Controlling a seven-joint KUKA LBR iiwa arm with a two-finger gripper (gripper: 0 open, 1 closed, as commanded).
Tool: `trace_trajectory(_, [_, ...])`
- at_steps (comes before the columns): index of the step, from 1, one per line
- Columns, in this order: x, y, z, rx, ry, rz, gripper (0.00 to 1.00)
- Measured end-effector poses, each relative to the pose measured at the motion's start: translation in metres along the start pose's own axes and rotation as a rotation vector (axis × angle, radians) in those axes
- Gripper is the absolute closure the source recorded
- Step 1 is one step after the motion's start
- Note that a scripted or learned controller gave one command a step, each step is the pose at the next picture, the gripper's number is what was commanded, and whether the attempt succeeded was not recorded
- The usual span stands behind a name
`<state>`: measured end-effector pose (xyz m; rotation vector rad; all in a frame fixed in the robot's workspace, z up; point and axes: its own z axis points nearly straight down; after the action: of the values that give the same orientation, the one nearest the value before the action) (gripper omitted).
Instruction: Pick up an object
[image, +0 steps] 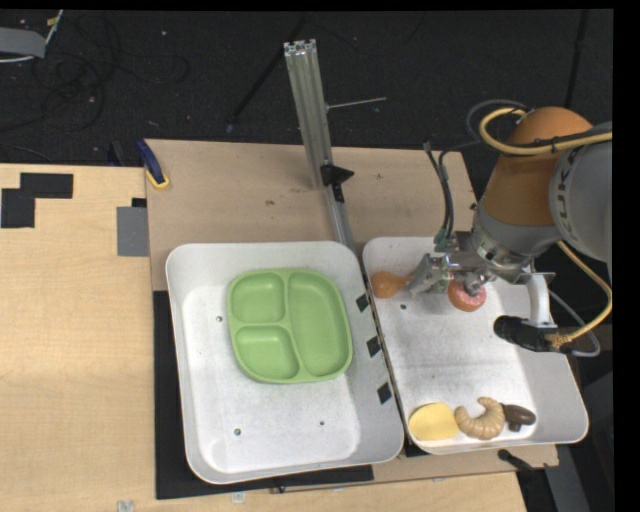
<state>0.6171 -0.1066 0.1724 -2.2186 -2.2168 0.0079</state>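
Note:
My gripper (446, 277) hangs low over the far end of the right bin (470, 370), under the grey wrist with its orange band. A small orange object (385, 285) lies just to its left by the bin's far left corner. A pink-red round object (467, 294) sits right beside the gripper on its right, partly covered by it. Along the bin's near edge lie a yellow round piece (432, 422), a tan croissant-shaped item (481, 418) and a dark brown piece (519, 414).
The left bin (200, 400) holds a green divided plate (290, 325). A metal post (310, 120) rises behind the bins. Cables and a black connector (525, 333) trail over the right bin's right side.

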Motion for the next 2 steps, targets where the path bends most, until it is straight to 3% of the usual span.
trace_trajectory(1, [-0.004,-0.006,0.063,0.002,0.001,0.0,0.0])
trace_trajectory(2, [-0.005,-0.005,0.05,-0.002,0.0,0.003,1.0])
